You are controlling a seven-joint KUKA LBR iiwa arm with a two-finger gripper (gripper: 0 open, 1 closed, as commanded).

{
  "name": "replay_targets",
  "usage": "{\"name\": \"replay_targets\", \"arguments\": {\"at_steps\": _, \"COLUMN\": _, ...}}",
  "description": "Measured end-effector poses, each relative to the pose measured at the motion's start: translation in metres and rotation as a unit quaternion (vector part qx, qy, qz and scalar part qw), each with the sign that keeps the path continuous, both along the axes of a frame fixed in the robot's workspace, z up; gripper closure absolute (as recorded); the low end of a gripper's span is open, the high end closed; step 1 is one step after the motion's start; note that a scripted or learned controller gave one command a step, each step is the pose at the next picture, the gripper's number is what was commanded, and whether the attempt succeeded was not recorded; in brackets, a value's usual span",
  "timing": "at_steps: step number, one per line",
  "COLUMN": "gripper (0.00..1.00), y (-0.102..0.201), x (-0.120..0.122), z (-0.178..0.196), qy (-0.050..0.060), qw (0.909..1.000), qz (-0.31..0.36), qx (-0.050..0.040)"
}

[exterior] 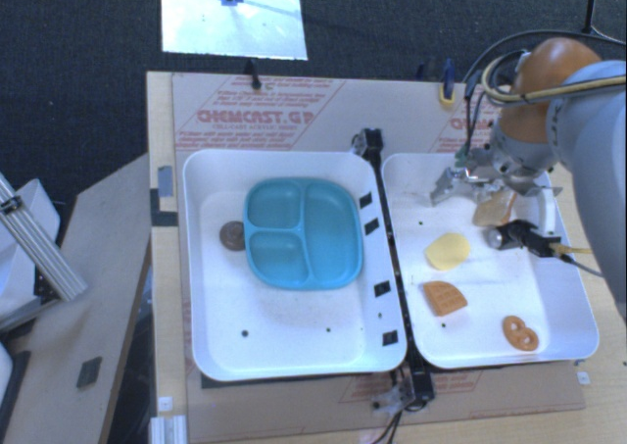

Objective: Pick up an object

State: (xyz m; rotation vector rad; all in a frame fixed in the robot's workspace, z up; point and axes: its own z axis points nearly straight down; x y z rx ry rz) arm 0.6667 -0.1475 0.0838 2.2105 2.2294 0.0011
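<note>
My gripper (482,195) hangs low over the back of the right bin (578,320), at the end of the grey arm with its orange band (549,65). A tan, bread-like piece (493,209) lies right under or against the gripper, partly hidden by it; whether it is held cannot be told. In the same bin, nearer the front, lie a pale yellow piece (447,251), an orange wedge (444,297) and a small orange pretzel shape (520,334), all apart from the gripper.
The left bin (211,334) holds a blue divided plate (301,233) with a small brown round thing (232,235) at its left edge. A black-marked divider (380,236) separates the bins. Cables hang near the wrist (480,79).
</note>
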Motion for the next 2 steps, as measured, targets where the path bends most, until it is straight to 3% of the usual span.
{"name": "replay_targets", "arguments": {"at_steps": 1, "gripper": 1.00, "y": 0.000, "x": 0.001, "z": 0.013, "qy": -0.002, "qw": 1.0000, "qz": 0.001, "qx": -0.0006}}
{"name": "replay_targets", "arguments": {"at_steps": 2, "gripper": 1.00, "y": 0.000, "x": 0.001, "z": 0.078, "qy": -0.003, "qw": 1.0000, "qz": -0.001, "qx": -0.0003}}
